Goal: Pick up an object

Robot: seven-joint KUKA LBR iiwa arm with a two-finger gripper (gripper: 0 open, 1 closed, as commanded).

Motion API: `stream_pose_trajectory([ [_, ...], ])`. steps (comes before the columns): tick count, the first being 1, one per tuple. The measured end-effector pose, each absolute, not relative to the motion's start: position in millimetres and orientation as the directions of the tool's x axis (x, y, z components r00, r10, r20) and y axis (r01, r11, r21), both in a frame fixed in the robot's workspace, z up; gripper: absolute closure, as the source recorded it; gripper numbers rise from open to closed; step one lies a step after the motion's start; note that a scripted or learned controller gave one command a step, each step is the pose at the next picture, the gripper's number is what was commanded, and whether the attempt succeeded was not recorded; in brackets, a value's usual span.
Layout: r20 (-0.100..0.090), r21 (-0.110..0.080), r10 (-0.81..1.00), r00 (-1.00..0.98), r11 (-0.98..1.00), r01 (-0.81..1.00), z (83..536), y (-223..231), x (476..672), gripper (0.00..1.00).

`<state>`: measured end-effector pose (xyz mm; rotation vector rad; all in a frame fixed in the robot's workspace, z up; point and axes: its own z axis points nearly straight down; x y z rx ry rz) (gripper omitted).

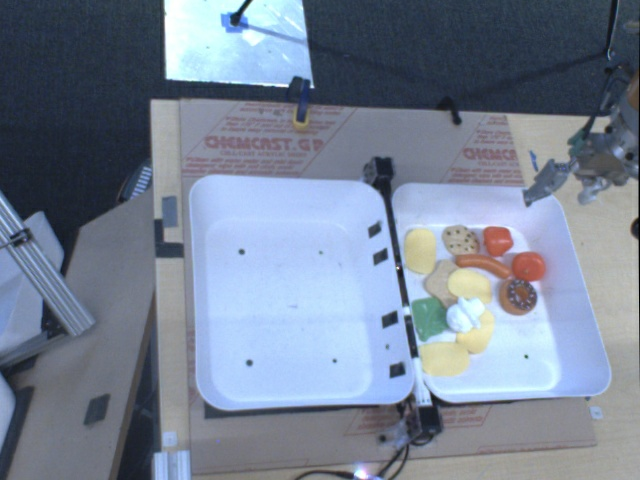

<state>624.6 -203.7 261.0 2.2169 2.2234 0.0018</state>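
Hand point(562, 180) is seen open, nothing held, above right bin's point(575, 268) far right corner; toy food point(470, 293) is piled inside

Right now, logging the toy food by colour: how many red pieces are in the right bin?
2. A red piece near the far side, and a red round one just nearer, above the donut. Others may hide underneath.

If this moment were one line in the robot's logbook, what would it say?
gripper: open, holding nothing, above right bin's far right corner | toy food pile: in right bin, untouched | left bin: no items | pick: not yet begun
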Motion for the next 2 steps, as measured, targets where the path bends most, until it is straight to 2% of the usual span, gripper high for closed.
stream_pose_trajectory([
  [1,0.006,-0.009,1.0,-0.011,0.011,1.0,114,-122,648.2,0.0],
  [2,-0.001,0.006,1.0,-0.006,0.006,1.0,135,-129,651.4,1.0],
])
